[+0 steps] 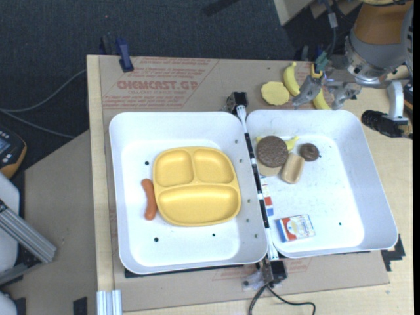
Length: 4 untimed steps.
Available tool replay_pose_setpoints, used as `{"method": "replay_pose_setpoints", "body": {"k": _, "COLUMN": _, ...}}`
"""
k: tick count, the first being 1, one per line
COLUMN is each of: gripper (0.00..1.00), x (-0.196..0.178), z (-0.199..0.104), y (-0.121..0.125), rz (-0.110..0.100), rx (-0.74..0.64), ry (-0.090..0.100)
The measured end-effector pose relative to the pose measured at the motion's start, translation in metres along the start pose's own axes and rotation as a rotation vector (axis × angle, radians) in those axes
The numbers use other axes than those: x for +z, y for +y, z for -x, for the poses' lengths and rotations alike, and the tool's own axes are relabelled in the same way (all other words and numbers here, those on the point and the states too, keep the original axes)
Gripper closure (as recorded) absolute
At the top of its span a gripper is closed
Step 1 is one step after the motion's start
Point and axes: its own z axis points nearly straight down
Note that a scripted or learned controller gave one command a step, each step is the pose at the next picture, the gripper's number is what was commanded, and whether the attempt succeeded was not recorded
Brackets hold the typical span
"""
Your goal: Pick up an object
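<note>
While the arm [380,25] hangs above the bench's far right corner, its gripper [323,92] spreads empty fingers beside one banana [291,77]. Left bin [125,176]: one yellow divided plate [195,186], one sausage [149,198]. Right bin [361,195]: two brown discs, one bread roll [292,168], one card [294,228].

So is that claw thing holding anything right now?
Gripper: open, holding nothing, poised above the bench by the banana, just beyond the right bin.
</note>
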Motion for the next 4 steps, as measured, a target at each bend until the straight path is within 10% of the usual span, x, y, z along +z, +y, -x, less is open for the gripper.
{"method": "replay_pose_setpoints", "body": {"k": 1, "gripper": 0.0, "x": 0.136, "z": 0.095, "y": -0.013, "rz": -0.012, "rx": 0.009, "ry": -0.001}}
{"method": "replay_pose_setpoints", "body": {"k": 2, "gripper": 0.0, "x": 0.175, "z": 0.024, "y": -0.027, "rz": -0.006, "rx": -0.004, "ry": 0.004}}
{"method": "replay_pose_setpoints", "body": {"k": 3, "gripper": 0.0, "x": 0.176, "z": 0.057, "y": 0.006, "rz": -0.025, "rx": -0.005, "ry": 0.002}}
{"method": "replay_pose_setpoints", "body": {"k": 4, "gripper": 0.0, "x": 0.172, "z": 0.002, "y": 0.01, "rz": -0.001, "rx": -0.004, "ry": 0.001}}
